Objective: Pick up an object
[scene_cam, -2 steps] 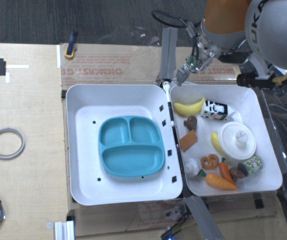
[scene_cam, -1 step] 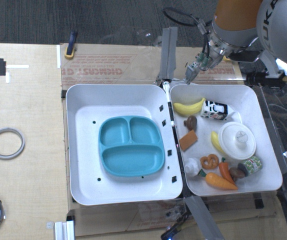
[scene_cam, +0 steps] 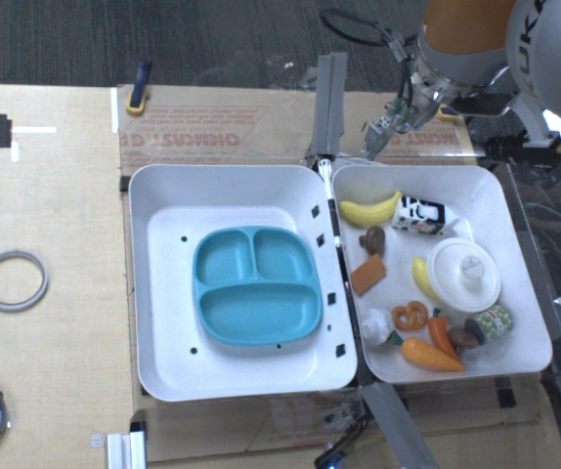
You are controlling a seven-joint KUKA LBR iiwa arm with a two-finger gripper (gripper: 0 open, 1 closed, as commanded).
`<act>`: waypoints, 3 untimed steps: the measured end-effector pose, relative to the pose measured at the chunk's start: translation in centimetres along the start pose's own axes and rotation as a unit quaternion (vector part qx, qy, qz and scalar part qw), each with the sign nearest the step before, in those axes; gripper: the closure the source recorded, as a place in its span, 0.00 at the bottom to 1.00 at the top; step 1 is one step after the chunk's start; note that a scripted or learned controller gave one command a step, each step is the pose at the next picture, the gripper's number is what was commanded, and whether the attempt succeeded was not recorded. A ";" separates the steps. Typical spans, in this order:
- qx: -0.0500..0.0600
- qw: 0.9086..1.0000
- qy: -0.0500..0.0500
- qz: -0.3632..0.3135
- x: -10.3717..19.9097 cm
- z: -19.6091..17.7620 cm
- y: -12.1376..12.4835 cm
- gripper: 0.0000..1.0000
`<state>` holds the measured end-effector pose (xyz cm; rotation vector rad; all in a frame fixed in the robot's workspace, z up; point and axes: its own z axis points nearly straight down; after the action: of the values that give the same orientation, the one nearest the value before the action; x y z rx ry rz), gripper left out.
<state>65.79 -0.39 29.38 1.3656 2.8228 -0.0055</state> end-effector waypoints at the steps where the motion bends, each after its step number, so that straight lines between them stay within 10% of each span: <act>1: 0.000 1.000 -0.002 -0.001 -0.1 -0.9 0.1 1.00; 3: -0.001 1.000 0.002 -0.030 2.6 3.4 0.3 1.00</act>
<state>64.41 1.80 26.01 1.2806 2.8650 -0.0011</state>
